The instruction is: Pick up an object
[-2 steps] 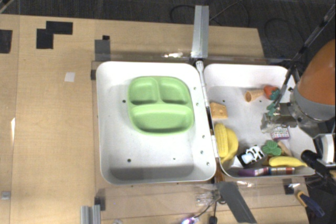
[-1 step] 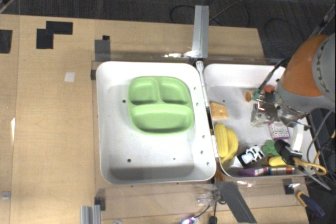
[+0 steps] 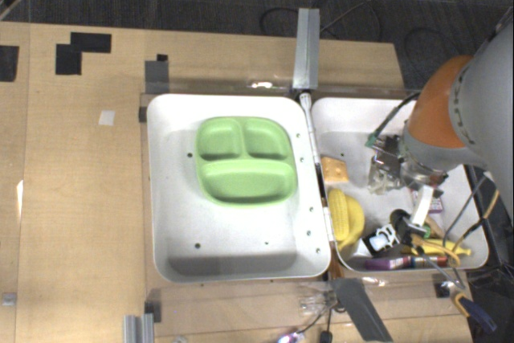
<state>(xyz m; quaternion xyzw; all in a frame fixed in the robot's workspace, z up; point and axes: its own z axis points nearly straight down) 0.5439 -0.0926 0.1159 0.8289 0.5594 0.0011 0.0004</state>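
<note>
Two bins on the tabletop (image 3: 80, 189), so splitting this up. Left bin (image 3: 165, 205): just holding a green plate (image 3: 243, 159), flat in the upper middle, nothing there worth chasing. Right bin (image 3: 353, 115): packing all the small stuff, and hosting the arm (image 3: 450, 104) too, reaching in from the right.

Hanging the end effector (image 3: 391, 171) over the middle of the right bin, apparently above the floor and not down on anything. Can't tell whether it's wide or narrow, too much cable and shadow around it. Not seeing anything gripped either, so calling the pick not yet done.

Guessing the banana (image 3: 346, 217) as the nearest decent target. Lying down and to the left of the end effector in the view, tucked against the divider between the bins. Running its long axis roughly up and down the view, parallel to that divider. Probably calling for a grip across the short width, meaning closing left to right, with the wall crowding one side.

Also sitting near: a tan block (image 3: 334, 170) just above the banana, left of the end effector and about level with it. Piling up along the bottom edge: a black-and-white thing (image 3: 383, 238), some pens (image 3: 401, 259) and yellow bits (image 3: 440, 247), all tangled and looking like a messy grab.
</note>
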